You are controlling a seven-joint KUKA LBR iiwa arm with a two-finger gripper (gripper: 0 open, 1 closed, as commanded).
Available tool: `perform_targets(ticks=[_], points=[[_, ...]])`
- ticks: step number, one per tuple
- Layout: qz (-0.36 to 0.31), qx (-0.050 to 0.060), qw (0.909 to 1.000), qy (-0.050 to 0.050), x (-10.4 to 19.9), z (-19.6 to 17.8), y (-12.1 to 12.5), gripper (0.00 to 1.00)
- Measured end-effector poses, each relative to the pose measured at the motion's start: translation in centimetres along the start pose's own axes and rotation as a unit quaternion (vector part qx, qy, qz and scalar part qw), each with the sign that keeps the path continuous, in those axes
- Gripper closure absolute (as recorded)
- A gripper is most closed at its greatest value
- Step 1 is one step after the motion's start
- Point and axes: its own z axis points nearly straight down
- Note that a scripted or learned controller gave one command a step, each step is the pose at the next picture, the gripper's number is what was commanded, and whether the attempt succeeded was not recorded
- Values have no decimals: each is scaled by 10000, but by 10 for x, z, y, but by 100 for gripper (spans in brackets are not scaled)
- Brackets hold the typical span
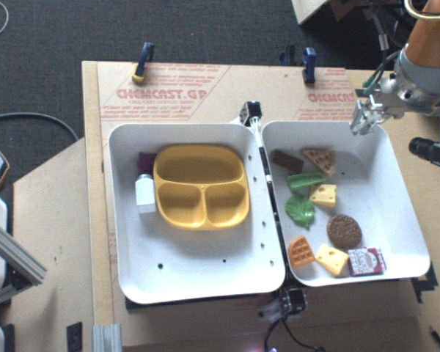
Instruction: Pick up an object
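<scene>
My gripper (365,119) hangs over the far right rim of the right bin (396,196), with nothing seen in it. Toy food lies in that bin, all left of and nearer than the gripper: a dark brown bar (285,160), a triangular brown slice (320,158), a green pea pod (304,181), a yellow cheese wedge (323,195) and a green leaf (301,211). Nearer the front are a round brown cookie (344,231), a waffle (301,252), a second cheese piece (331,259) and a red-and-white carton (367,261).
The left bin (125,255) holds a yellow divided plate (202,185), a small white bottle (145,193) and a dark purple item (147,160). Clamps (141,63) (308,63) grip the board's far edge. A black fitting (428,149) sits right of the right bin.
</scene>
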Motion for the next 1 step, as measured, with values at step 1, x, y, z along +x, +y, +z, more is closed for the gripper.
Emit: perform_targets(ticks=[1], points=[[-18, 29, 10000, 19, 52, -10, -14, 100]])
